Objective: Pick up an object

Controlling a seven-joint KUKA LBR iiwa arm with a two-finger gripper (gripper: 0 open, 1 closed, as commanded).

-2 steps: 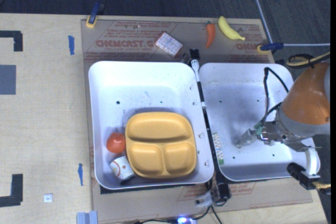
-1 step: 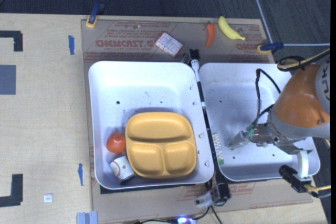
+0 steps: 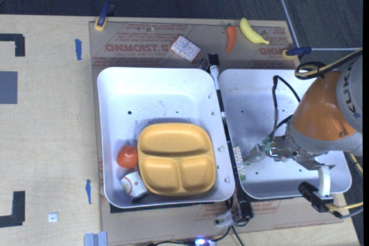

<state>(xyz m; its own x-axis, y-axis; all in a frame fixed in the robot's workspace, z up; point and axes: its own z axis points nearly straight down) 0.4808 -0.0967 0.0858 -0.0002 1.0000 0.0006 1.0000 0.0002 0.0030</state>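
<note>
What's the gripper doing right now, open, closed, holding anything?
Two-finger gripper: low over the right shallow white bin, near its left wall; open or closed cannot be told, and nothing visible in it.

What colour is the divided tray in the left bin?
Yellow-orange, plain with no pattern; the divided tray shows clearly in the camera view.

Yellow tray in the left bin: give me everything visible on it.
The yellow tray looks like smooth moulded plastic with rounded corners, split into three compartments: one long one at the far side, two smaller ones at the near side. It lies flat in the near part of the left bin. An orange ball and a small white-and-orange object sit against its left edge.
</note>
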